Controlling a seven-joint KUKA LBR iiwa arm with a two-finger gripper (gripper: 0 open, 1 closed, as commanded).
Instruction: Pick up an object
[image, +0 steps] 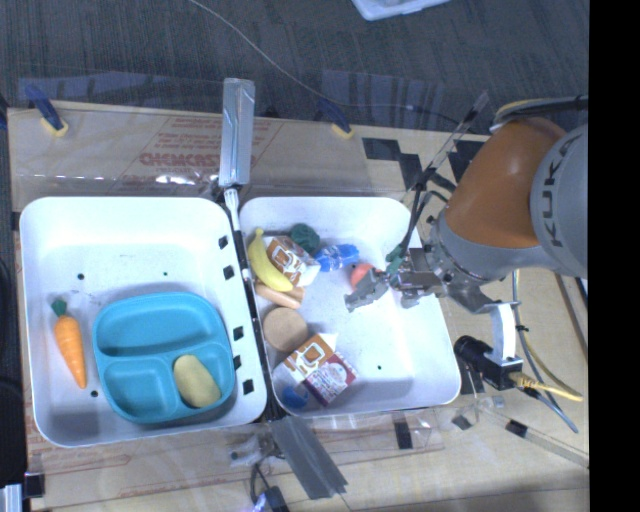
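Towering closest to the lens, the grey and orange arm (510, 200) reaches in from the right and hangs its gripper (368, 290) over the middle of the right bin (425, 375), though whether the claw is spread or pinched I cannot tell. Just left of it sit a small orange piece (359, 271), a blue piece (345, 253), a banana (263, 262) and a round brown item (285, 328). Farther left, the other bin (130, 225) holds a blue tray (155, 345) and a carrot (69, 343).
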